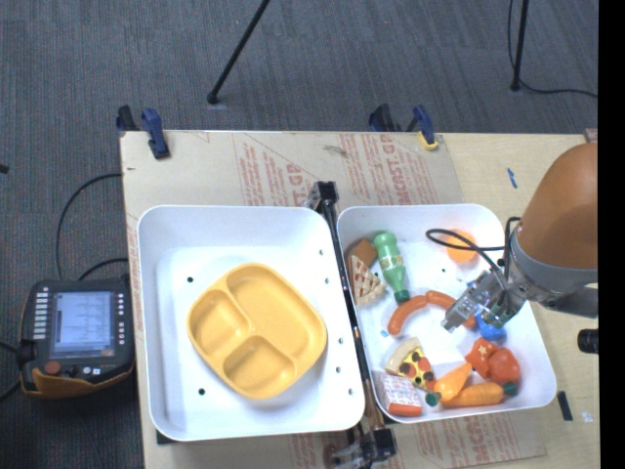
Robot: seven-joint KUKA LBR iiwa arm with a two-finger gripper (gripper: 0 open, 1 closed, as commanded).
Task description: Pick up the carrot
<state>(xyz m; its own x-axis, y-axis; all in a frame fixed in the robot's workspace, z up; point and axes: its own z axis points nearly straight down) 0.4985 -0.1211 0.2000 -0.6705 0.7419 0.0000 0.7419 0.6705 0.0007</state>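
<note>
On the left, we leave the yellow divided plate in its bin alone. In the right bin, past the green bottle and hot dog, the carrot lies against the near wall, beside the pizza slice. Our gripper hovers beyond it; we cannot tell its opening, and we see nothing held. We should come nearer, align across the carrot's width, then descend.

Printed lettering on the bench board

Red printed lettering runs across the cardboard sheet under the bins, upside down from this camera; its words are too small and skewed to read.
</note>
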